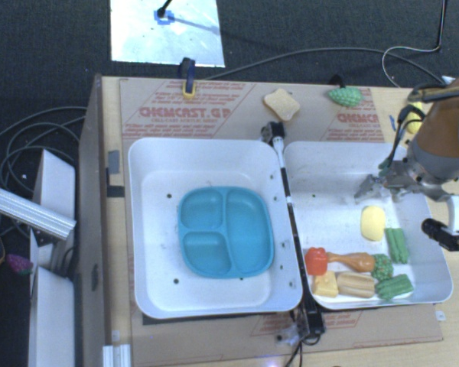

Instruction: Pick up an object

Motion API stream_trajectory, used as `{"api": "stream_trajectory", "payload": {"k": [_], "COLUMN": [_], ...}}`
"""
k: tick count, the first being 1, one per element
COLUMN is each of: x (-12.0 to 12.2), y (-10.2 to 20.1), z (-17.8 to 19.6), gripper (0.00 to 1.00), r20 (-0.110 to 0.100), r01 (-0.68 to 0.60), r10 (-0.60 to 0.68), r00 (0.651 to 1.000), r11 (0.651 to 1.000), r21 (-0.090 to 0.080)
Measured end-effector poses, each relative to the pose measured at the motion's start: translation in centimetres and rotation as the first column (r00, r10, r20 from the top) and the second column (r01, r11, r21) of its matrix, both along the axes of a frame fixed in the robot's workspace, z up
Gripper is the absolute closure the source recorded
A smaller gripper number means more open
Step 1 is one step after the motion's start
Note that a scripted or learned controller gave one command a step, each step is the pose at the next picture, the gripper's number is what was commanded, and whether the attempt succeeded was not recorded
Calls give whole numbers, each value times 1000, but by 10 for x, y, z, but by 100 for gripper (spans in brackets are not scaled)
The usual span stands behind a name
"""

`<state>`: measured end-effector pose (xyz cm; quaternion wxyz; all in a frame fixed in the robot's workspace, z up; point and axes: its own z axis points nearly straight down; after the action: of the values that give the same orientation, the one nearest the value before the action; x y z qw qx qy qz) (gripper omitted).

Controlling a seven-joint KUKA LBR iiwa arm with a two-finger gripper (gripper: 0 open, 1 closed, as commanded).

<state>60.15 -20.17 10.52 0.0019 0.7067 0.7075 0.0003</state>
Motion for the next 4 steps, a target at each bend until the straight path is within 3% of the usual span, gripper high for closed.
{"api": "stream_trajectory", "payload": {"k": [2,3,4], "x": [-63,-62,48], "y": [-5,-5,91], "z": [-21,-10,39], "gripper": [0,100,100], "r20": [-3,0,2], "r01": [1,0,-4], "r10": [-1,0,4], "r00": [1000,1000,1000], "r11": [1000,1000,1000], "r21": [2,2,3]}}
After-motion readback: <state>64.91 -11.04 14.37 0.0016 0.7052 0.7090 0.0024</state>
